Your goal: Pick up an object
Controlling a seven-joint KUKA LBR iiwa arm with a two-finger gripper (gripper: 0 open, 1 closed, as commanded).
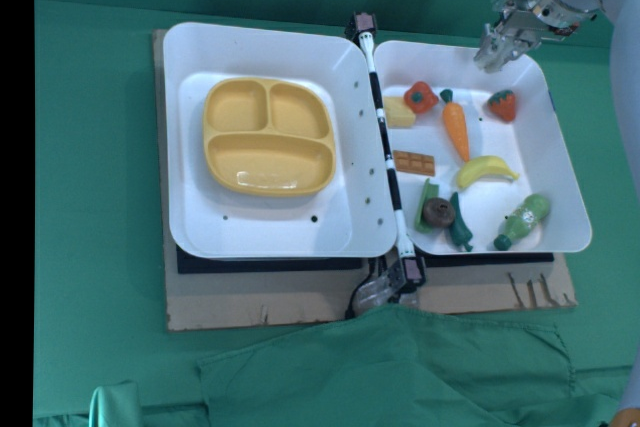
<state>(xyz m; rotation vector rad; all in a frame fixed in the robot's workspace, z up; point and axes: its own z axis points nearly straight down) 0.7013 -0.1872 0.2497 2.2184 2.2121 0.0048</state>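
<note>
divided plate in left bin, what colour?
Yellow-orange: the three-compartment plastic plate in the left white bin, clearest in the camera view.

Two bins sit side by side on the table [90, 165]. The left bin [190, 215] holds a tray [268, 137]. In the right bin [560, 165], a pepper [420, 96], carrot [456, 126] and strawberry [502, 105] lie far; a banana [485, 171] lies mid-bin; a bottle [522, 221] lies near right. The gripper [500, 50] hangs over the far rim.

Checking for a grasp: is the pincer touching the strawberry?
Apart. The camera view shows bare white bin floor between the pincer and the strawberry.
</note>
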